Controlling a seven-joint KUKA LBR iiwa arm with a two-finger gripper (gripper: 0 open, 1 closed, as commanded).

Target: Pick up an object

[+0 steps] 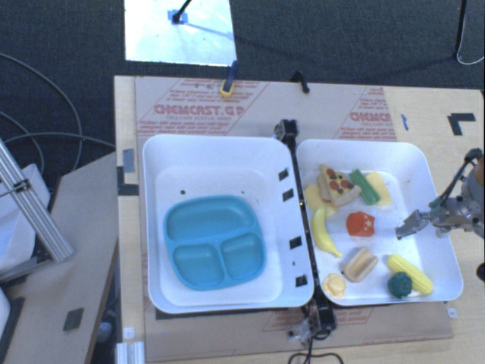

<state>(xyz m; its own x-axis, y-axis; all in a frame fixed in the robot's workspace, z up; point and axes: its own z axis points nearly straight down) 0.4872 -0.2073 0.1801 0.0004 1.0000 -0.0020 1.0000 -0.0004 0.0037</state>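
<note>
Red plastic toy tomato [361, 224] sits mid right white bin [424, 158], untouched; my gripper [409, 226] hovers just right of it, finger state unreadable, approach step; next: descend squarely over it.

1. Arm [471, 180]: enters from the right edge, with little of its length in frame.
2. Wrist: grey linkage slanting down and to the left.
3. Gripper [409, 226]: at the arm's leftmost end, tip pointing left and slightly down; nothing is seen between its fingers.
</note>
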